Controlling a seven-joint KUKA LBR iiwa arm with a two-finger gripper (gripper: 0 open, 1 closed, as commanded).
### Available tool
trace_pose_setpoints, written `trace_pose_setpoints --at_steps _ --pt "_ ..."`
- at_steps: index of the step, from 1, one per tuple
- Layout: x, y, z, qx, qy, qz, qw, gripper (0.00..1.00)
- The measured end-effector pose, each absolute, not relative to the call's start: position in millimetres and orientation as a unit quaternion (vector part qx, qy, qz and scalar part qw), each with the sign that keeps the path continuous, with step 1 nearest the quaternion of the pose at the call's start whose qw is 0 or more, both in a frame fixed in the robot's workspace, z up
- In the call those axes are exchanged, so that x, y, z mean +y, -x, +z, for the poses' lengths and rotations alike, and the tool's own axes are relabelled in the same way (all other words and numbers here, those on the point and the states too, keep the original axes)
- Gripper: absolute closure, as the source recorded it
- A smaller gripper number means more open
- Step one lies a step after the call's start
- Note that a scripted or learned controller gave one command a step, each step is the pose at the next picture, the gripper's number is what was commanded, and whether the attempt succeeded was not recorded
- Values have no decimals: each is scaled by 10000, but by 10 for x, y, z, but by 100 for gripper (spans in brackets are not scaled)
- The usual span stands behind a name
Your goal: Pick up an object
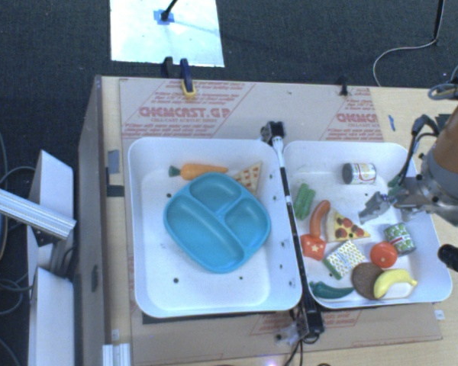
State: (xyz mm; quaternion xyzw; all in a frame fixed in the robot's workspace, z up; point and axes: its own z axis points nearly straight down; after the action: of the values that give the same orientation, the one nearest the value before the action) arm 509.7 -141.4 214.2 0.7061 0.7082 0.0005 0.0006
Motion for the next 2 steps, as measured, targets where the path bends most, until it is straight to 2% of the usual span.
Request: trace_pose_setpoints --at_steps 1,2 --pt "-1795 -5546 1423 7075 -7067 1 4 0" --pt "-1887 -5179 1436 7074 -7068 1 4 0"
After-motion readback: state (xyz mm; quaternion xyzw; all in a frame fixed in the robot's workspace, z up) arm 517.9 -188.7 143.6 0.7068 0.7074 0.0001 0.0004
